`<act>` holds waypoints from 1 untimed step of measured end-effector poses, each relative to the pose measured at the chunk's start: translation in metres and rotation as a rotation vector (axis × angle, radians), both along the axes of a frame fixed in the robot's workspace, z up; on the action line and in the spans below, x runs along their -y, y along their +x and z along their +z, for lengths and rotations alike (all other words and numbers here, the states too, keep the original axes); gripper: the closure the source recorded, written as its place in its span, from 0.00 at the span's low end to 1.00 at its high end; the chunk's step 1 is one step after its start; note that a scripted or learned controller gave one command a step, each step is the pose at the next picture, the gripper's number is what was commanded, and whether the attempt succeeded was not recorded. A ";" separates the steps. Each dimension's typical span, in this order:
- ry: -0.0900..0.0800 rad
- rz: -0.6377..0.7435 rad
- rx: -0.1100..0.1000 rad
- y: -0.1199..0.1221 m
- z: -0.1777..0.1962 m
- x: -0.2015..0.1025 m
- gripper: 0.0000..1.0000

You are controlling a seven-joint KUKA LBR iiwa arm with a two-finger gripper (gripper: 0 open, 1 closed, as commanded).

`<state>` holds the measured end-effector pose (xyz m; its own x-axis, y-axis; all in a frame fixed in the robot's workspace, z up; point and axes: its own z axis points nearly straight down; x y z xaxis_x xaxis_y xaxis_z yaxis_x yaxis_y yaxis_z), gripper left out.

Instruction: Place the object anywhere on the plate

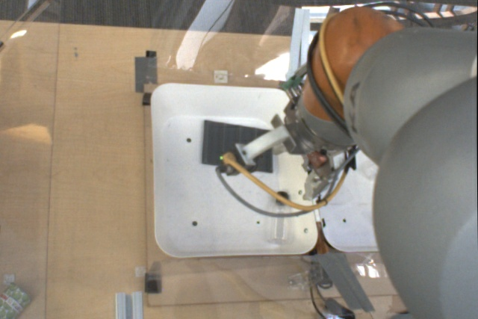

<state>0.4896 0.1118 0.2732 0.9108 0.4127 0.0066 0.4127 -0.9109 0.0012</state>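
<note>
From the camera view, the grey arm [418, 160] with its orange band [351, 48] covered the right side. The claw [318, 174] hung under the wrist, over the right rim of the left bin [179, 228]. It was too hidden by the wrist and cables to tell whether it was open or closed. A small reddish bit [319, 158] showed just above it, too small to tell what it was. The dark flat plate [220, 138] lay on the bin floor, left of the claw and slightly above it. A white tube [258, 146] reached from beside the claw over the plate's right edge. Yellow and grey cables [258, 194] looped below-left of the claw. The right bin [351, 231] lay just to its right.
</note>
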 end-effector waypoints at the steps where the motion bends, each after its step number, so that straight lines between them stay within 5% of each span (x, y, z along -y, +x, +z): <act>1: 0.000 0.007 0.002 0.002 0.010 0.000 1.00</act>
